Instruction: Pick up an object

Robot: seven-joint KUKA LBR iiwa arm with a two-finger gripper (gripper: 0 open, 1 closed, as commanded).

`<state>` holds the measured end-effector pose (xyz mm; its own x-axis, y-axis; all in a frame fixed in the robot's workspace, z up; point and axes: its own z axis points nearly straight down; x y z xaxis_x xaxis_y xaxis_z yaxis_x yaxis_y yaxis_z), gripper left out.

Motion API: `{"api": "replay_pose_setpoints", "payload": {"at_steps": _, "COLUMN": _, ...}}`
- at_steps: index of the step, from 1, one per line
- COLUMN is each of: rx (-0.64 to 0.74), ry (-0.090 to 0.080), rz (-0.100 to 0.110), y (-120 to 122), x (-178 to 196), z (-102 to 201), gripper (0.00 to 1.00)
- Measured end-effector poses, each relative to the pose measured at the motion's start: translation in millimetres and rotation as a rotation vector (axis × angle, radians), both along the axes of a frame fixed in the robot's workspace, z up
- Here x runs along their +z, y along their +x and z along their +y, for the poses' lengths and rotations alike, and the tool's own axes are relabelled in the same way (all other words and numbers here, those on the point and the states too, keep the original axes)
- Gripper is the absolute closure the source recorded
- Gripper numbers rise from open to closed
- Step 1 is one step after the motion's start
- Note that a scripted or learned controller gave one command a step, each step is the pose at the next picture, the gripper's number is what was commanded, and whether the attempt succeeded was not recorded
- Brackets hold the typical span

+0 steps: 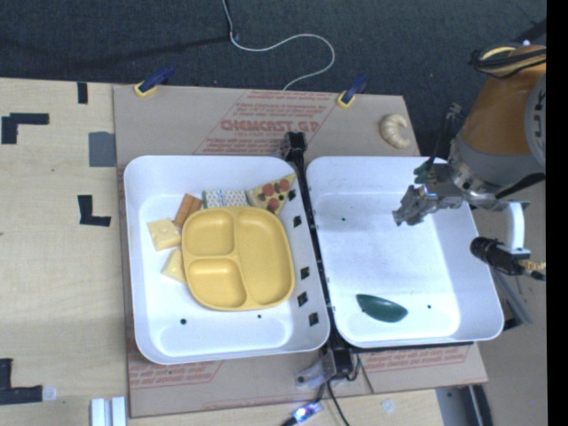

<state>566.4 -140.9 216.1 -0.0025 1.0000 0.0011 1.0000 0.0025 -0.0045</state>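
1. The jaws (413, 209) hang over the right bin (444, 256), toward its far right part, with the grey and orange arm (501, 122) reaching in from the tabletop's right edge. Nothing can be seen between them; whether they stand open or closed I cannot tell, as they are small and dark against the white floor.

2. The likeliest thing to pick up here is the dark green flat piece (382, 308), lying alone near the front wall of the right bin. It sits well apart from the jaws, so they are not yet placed over it.

3. The left bin (142, 238) holds a yellow divided plate (238, 257) in its middle. Small pieces are tucked around the plate's far and left sides: a tan cracker-like square (163, 232), an orange-brown strip (187, 209), and a pizza-like slice (274, 191) toward the far right corner. Several look partly tucked under the plate's rim, which would make them awkward to grasp.

4. A beige lump (397, 130) rests on the cardboard sheet (266, 122) beyond the right bin's far edge, outside both bins.

5. Judged from this, the pick has not yet begun: the green piece, lying flat and clear of the walls, offers the easiest approach from above.
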Motion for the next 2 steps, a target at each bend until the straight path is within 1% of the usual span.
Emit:
{"api": "replay_pose_setpoints", "payload": {"at_steps": 1, "rx": 0.003, "ry": 0.001, "rz": -0.002, "y": -22.0, "x": 10.6, "z": 48.5, "gripper": 1.00}}
{"api": "replay_pose_setpoints", "payload": {"at_steps": 2, "rx": -0.001, "ry": 0.000, "rz": -0.001, "y": -46.8, "x": 14.9, "z": 61.0, "gripper": 1.00}}
